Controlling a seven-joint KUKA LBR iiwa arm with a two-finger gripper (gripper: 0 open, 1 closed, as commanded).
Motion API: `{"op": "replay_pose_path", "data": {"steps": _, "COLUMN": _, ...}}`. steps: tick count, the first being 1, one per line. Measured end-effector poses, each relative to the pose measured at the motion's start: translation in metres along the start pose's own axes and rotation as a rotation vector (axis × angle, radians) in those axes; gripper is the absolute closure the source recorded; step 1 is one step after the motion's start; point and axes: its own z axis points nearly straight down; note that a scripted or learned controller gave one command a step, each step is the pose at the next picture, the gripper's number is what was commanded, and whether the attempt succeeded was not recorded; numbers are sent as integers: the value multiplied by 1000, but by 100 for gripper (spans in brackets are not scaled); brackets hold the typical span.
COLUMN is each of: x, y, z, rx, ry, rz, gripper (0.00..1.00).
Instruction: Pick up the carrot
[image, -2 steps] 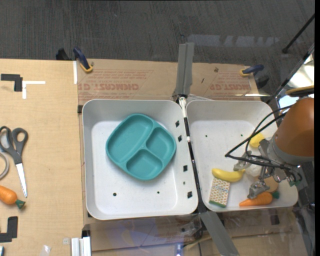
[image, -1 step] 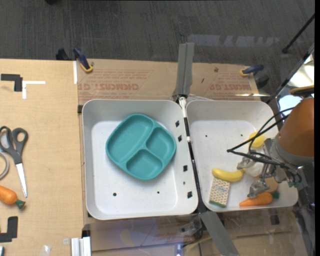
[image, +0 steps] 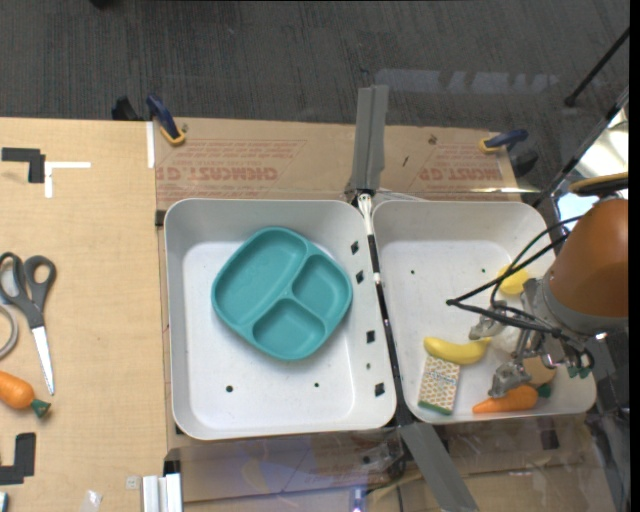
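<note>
An orange carrot with a green tip lies near the front edge of the right bin. My gripper hangs just above and behind the carrot, at the end of the arm with the orange band. The view does not show the carrot between its fingers. A second carrot lies on the wooden bench at the far left, outside both bins.
A yellow banana and a small patterned packet lie left of the gripper. Another yellow item sits behind it. A teal divided plate rests in the left bin. Scissors lie on the bench at left.
</note>
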Motion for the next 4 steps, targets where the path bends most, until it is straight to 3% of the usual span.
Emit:
{"op": "replay_pose_path", "data": {"steps": 1, "x": 0, "y": 23, "z": -1, "rx": -1, "ry": -3, "rz": -401, "gripper": 0}}
{"op": "replay_pose_path", "data": {"steps": 2, "x": -3, "y": -19, "z": -1, "rx": -9, "ry": -3, "rz": -205, "gripper": 0}}
{"op": "replay_pose_path", "data": {"steps": 3, "x": -3, "y": -20, "z": -10, "rx": -6, "ry": -1, "rz": -207, "gripper": 100}}
{"op": "replay_pose_path", "data": {"steps": 4, "x": -13, "y": -55, "z": -30, "rx": -6, "ry": 13, "rz": -241, "gripper": 100}}
